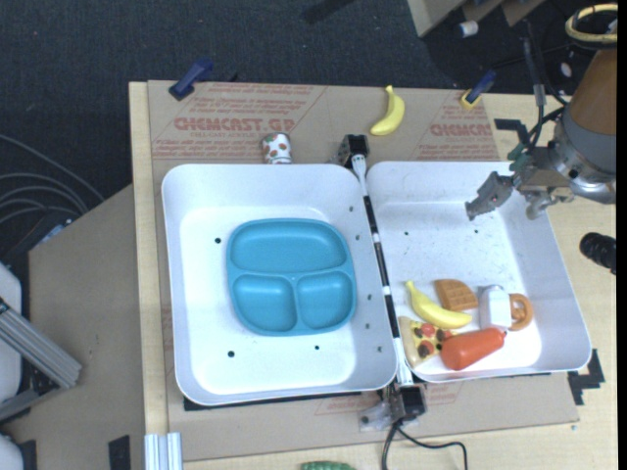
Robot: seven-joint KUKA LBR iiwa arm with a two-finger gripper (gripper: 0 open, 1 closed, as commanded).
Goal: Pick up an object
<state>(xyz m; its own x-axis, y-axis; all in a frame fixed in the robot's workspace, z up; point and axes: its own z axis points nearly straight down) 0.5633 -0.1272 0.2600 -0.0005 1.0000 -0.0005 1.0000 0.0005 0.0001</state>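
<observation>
Toy food lies in a cluster at the front of the right bin [549, 253]: a yellow banana [434, 307], a brown bread slice [456, 293], a red-orange carrot-like piece [471, 348], a pizza slice [421, 340] and a white and orange piece [501, 308]. My gripper [507, 195] hangs over the back right part of that bin, well behind the cluster, with its two fingers apart and nothing between them. One grey finger [485, 198] points left and down.
The left bin [186, 262] holds a blue sectioned plate [290, 274]. On the board behind the bins lie a second yellow banana [389, 114] and a small spotted toy [277, 147]. Blue clamps sit at the board's back corners.
</observation>
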